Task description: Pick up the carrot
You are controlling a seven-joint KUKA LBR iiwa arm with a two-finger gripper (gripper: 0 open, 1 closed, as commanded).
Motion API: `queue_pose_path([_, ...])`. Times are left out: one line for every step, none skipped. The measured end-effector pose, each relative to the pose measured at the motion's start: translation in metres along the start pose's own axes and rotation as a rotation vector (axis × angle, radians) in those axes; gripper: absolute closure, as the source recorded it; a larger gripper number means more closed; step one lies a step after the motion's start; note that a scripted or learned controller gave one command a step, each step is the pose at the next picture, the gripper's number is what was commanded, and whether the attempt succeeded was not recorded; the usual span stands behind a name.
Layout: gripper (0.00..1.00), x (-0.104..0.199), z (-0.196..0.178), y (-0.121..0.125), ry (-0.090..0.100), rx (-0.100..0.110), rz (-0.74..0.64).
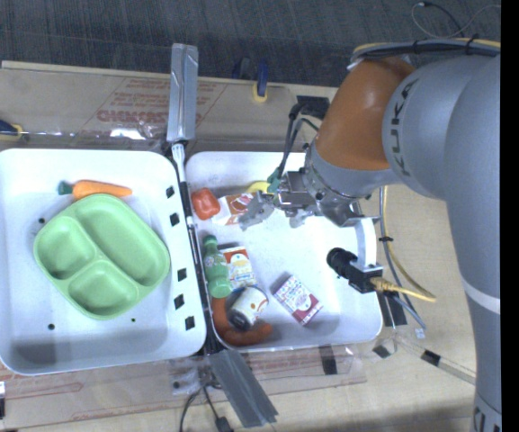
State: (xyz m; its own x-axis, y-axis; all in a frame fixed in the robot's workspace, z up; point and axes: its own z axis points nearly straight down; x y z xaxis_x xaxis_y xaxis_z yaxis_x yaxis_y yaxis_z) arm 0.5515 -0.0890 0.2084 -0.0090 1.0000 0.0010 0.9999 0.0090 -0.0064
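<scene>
The carrot (102, 188), orange with a green stem end, lies in the left bin (25, 331) near its far wall, just behind the green divided plate (102, 255). My gripper (261, 211) hangs over the far part of the right bin (353, 331), well to the right of the carrot and across the divider between the bins. It sits above a red and white packet (238, 204), with a red tomato-like item (204, 204) just to its left.
In the right bin lie a green bottle (215, 273), a small carton (239, 268), a can (246, 308), a red sausage-like item (241, 333), a red box (297, 299) and a yellow piece (259, 187). The grey arm (439, 106) covers the bin's right side.
</scene>
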Motion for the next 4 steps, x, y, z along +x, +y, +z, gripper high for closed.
queue_pose_path([0.00,0.024,0.017,0.024,-0.002,-0.005,-0.153])
queue_pose_path([0.00,-0.012,0.016,0.089,-0.002,-0.004,-0.157])
queue_pose_path([0.00,-0.074,0.010,0.105,-0.003,-0.006,-0.227])
queue_pose_path([0.00,-0.097,-0.014,0.105,-0.003,-0.006,-0.303])
